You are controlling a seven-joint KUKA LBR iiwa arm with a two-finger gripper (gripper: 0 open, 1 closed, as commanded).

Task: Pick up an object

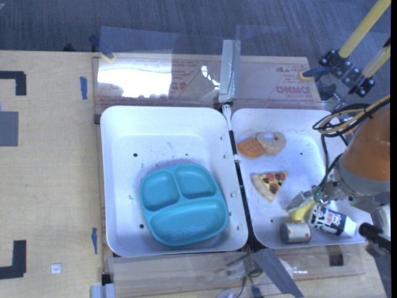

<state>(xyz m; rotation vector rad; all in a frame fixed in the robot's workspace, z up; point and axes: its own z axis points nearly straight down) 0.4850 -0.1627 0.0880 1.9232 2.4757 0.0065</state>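
Note:
In the right bin lie a toy pizza slice, a pale bagel-like ring resting against an orange piece, a small yellow item, a grey can on its side, and a black-and-white bottle. My gripper is low in this bin's near right corner, directly over the yellow item and beside the bottle. The wrist hides the gripper's tips and part of the yellow item. Nothing is visibly lifted.
The left bin holds a blue divided plate. A central ridge separates the two bins. Clear plastic sheeting stands behind them. Cables and yellow rods sit at the upper right.

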